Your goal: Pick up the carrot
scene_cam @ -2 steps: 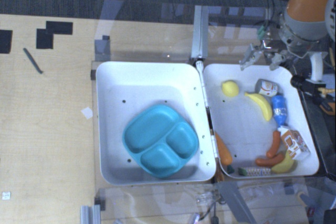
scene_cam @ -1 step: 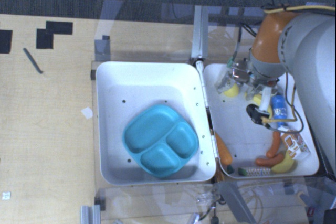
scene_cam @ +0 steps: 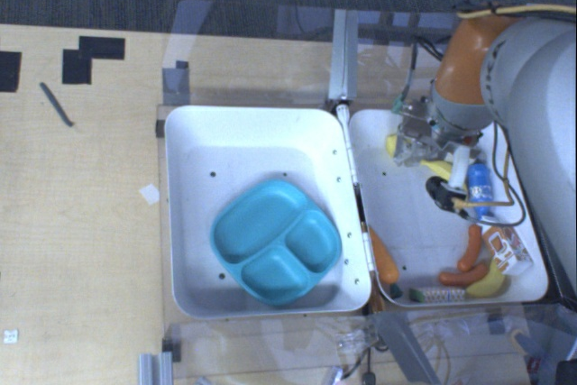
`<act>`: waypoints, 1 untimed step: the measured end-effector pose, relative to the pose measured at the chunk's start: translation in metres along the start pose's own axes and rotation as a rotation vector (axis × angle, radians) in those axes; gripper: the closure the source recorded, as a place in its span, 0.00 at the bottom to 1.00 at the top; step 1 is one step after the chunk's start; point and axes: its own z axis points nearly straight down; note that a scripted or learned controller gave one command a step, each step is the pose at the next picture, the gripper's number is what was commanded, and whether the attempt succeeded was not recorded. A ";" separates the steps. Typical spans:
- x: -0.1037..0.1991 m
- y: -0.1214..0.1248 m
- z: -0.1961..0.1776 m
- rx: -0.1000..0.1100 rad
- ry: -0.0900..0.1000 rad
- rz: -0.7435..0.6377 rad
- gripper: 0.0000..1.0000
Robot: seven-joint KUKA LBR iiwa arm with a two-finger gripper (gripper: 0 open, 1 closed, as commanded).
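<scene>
Hanging over the upper part of the right bin [scene_cam: 389,221], the gripper [scene_cam: 416,142] is seen low above a yellow item [scene_cam: 393,144] at the bin's far wall; whether it is released or clenched cannot be told, and nothing is seen held. The carrot [scene_cam: 385,257] lies against the right bin's left wall, near the front corner, well apart from the gripper. A blue bottle [scene_cam: 479,183], a red sausage-like piece [scene_cam: 471,249], a banana [scene_cam: 488,283] and a small printed packet [scene_cam: 506,249] are gathered on the bin's right side. In the left bin [scene_cam: 189,194] a blue divided plate [scene_cam: 277,241] rests. The approach is judged to be the step in hand: the carrot is not yet reached. A move toward the front-left corner is called for next, then a descent close to the wall, where little room for the grasp is likely.
</scene>
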 end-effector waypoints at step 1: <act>0.006 -0.055 -0.137 -0.009 -0.001 -0.052 1.00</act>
